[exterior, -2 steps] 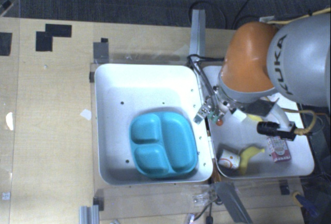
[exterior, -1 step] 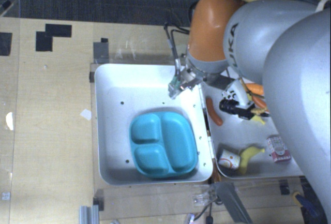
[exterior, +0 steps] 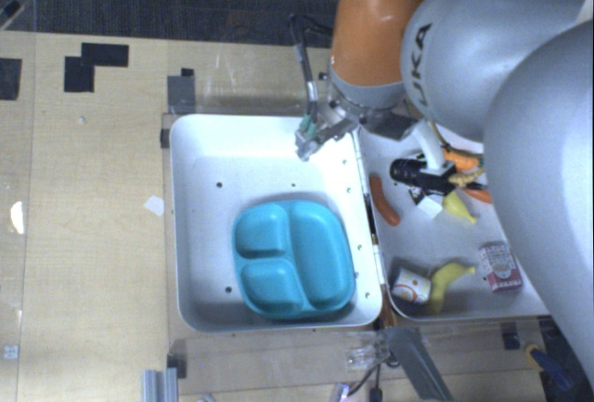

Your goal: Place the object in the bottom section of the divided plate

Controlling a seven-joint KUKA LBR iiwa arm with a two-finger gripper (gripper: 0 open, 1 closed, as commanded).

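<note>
Gripper (exterior: 312, 136): poised above the upper right corner of the left bin (exterior: 200, 205); whether anything sits between its tips cannot be told.

Divided plate (exterior: 292, 256): blue, lying in the left bin's lower middle, all three sections bare.

Right bin (exterior: 401, 309): holds a sausage (exterior: 384, 201), a banana (exterior: 447, 280), a small can (exterior: 497, 265) and other items.

Progress: placement not done. Judged remaining: carry an object over the plate, release into its bottom section.
</note>
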